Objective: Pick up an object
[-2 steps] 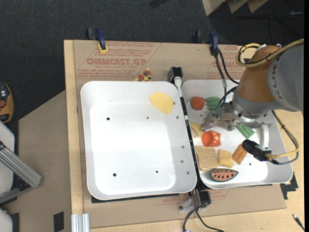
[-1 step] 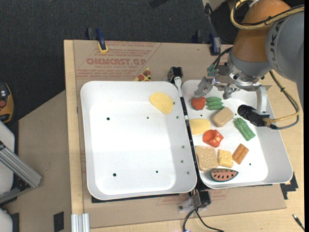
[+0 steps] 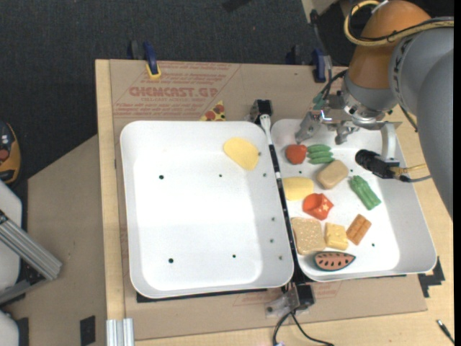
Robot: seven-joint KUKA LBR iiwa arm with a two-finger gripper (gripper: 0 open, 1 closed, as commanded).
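Observation:
My gripper (image 3: 325,131) hangs over the far end of the right bin (image 3: 404,231), its fingers (image 3: 305,130) spread open with nothing between them. Just in front of it lie a red tomato (image 3: 295,153) and a green pea pod (image 3: 320,152). Further forward are a tan bread roll (image 3: 333,174), a yellow cheese block (image 3: 298,188), a red pepper (image 3: 317,205), a green pickle (image 3: 364,192), a toast slice (image 3: 308,234), a yellow cracker (image 3: 336,235), an orange piece (image 3: 358,228) and a watermelon slice (image 3: 334,260).
The left bin (image 3: 194,222) holds a single yellow piece (image 3: 241,152) near its far right corner. A raised divider edge (image 3: 276,193) runs between the two bins. The arm's grey body (image 3: 425,71) looms over the right bin's far right side.

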